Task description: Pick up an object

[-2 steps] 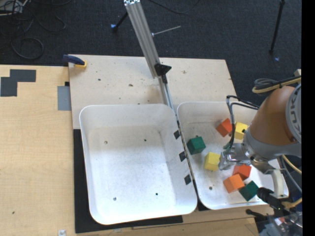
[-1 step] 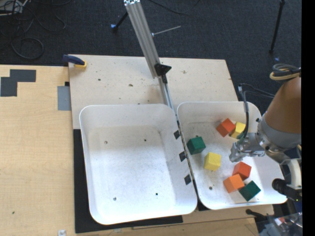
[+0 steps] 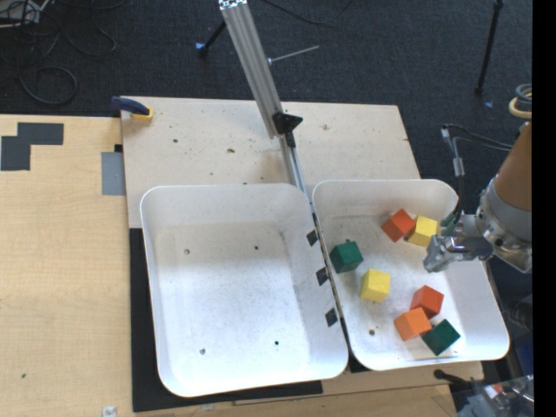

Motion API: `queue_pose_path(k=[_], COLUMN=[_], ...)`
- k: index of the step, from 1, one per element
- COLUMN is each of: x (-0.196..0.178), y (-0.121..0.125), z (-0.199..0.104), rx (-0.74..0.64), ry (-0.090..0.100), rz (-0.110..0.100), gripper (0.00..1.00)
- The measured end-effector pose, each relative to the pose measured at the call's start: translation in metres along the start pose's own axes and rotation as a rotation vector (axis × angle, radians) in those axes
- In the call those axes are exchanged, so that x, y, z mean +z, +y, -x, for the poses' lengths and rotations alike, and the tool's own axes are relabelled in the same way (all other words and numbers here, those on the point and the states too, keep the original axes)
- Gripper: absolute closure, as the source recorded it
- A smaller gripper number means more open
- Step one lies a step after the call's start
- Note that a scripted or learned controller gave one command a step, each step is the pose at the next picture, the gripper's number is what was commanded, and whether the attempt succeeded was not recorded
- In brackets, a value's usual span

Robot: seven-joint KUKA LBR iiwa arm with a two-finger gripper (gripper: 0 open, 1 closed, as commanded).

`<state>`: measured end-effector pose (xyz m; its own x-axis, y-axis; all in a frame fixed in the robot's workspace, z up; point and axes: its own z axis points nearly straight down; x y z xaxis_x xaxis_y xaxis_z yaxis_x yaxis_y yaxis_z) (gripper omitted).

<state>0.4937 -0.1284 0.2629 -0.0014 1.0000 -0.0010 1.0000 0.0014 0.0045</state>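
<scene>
Looking down on the tabletop, I see my end effector hanging over the right-hand bin, near that bin's far right wall, with the grey arm reaching in behind it. Nothing sits between it and the bin floor that I can make out as gripped, and I cannot tell from this slanted view whether it is released or clenched. Just beside it, on the side toward the other bin, lie a yellow cube and an orange cube, touching each other. Further that way are a second yellow cube and a green cube. Nearer the camera than the end effector, a red cube, another orange cube and a dark green cube cluster together. I judge this the approach step: no object is picked yet. Next I would need to centre over one cube, likely the nearest yellow one, descend, and grip without nudging its orange neighbour.
</scene>
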Motion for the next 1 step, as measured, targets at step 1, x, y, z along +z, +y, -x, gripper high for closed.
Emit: queue_pose_path(k=[1], x=[0.0038], y=[0.0098], z=[-0.0441], rx=[-0.002], ry=[0.003], rz=[-0.007], gripper=[1.0])
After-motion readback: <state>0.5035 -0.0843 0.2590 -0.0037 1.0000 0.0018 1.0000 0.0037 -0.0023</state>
